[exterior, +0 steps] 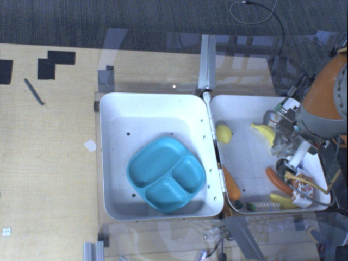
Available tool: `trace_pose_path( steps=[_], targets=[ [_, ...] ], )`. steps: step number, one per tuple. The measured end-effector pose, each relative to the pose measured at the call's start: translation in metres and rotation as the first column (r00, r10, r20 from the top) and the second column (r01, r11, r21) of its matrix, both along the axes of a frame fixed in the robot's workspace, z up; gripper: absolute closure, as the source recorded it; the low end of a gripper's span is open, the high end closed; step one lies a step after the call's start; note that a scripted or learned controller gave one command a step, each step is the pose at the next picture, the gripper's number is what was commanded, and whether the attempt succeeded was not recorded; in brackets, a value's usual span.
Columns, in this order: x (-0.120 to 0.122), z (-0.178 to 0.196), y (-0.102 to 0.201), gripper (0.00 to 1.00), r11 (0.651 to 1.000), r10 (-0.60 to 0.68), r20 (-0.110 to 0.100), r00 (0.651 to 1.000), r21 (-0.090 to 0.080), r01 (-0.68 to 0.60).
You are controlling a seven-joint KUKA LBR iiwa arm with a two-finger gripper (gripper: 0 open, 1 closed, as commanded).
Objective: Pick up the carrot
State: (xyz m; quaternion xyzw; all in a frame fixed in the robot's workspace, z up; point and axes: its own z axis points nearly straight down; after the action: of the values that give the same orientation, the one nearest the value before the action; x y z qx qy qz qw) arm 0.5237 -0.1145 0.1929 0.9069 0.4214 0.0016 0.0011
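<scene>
Now, in the camera view, the carrot (232, 185) lies against the right bin's (244, 151) left wall, at 8 o'clock from the gripper (284, 143). You cannot tell its opening. Approach along the wall, descending slowly.

a pale wooden bench (49, 167) fills the view from about seven to ten o'clock, lit evenly from above. black tape patches (54, 64) sit on it toward ten o'clock, with a thin dark stick (33, 91) lying slantwise just below them. along the top, from eleven to one o'clock, runs dark grey carpet (136, 7), and a thin cable (261, 7) loops across it near one o'clock. a small white scrap (89, 145) lies at nine o'clock.
</scene>
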Motion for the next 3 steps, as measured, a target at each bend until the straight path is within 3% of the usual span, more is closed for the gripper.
trace_pose_path(
  steps=[1, 2, 3],
  targets=[
    [-0.010, 0.014, 0.023, 1.00, 0.906, -0.424, -0.002, 0.906, 0.000, 0.424],
    [-0.017, -0.009, 0.102, 1.00, 0.990, -0.138, -0.003, 0.990, 0.002, 0.138],
    [-0.036, -0.009, 0.197, 1.00, 1.000, 0.016, -0.003, 1.000, 0.002, -0.016]
  ],
)
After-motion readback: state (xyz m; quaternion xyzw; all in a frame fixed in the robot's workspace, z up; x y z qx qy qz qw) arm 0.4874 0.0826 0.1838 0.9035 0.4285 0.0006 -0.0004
